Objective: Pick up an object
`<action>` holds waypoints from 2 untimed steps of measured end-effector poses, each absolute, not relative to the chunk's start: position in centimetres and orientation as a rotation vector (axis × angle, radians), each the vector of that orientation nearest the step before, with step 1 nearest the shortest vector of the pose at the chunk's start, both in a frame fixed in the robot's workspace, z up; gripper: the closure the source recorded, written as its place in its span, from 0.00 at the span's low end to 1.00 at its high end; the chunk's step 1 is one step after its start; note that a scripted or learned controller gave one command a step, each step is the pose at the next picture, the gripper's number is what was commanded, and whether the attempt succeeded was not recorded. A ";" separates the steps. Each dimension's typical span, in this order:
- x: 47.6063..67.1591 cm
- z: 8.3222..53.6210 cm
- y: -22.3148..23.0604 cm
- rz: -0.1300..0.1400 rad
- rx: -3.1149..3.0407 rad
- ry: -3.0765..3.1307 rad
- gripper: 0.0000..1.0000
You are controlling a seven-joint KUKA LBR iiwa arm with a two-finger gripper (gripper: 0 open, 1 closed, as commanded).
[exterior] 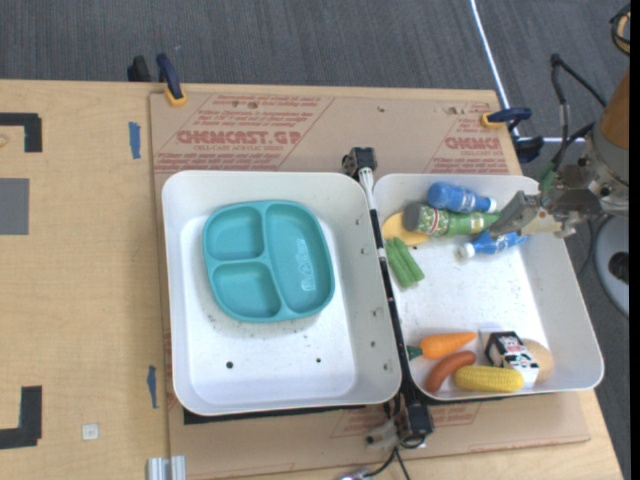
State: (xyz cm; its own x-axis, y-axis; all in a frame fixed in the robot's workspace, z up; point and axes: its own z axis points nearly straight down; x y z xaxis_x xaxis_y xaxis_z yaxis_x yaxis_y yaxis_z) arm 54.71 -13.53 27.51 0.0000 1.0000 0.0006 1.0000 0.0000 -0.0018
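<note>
Reaching in over the right bin [560,298], the gripper [512,226] is closing its fingers on a small blue bottle [490,244] beside the green bottle [450,222], apparently for lifting.

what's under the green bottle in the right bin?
The green plastic bottle lies across a flat yellow piece, whose left end pokes out beneath it. The rest is covered, so what it is can't be told.
</note>
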 end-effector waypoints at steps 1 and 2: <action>66.2 15.2 -10.8 0.000 -1.954 -2.460 0.00; 65.0 12.1 -11.5 -0.004 -1.862 -2.541 0.00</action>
